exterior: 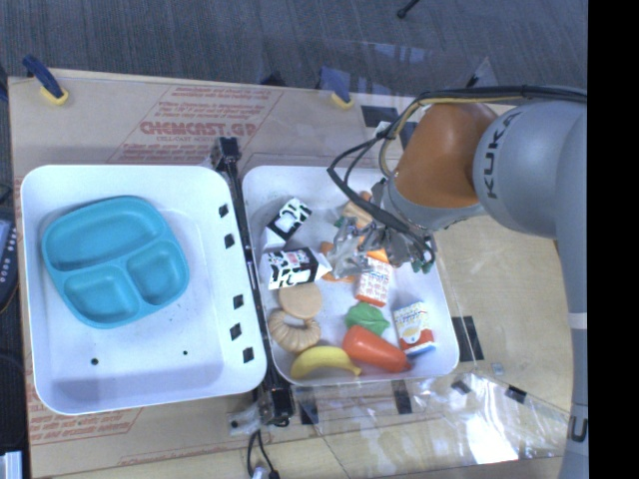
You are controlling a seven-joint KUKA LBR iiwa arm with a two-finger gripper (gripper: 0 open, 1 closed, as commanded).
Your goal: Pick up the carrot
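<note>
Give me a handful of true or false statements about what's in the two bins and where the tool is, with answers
1. The carrot lies in the right bin. True.
2. The blue divided plate sits in the right bin. False: it is in the left bin.
3. The banana lies beside the carrot. True.
4. The tool hovers over the left bin. False: it is over the right bin.

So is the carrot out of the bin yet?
No. The carrot lies flat in the right bin, beside the banana, apart from the gripper above it.
</note>
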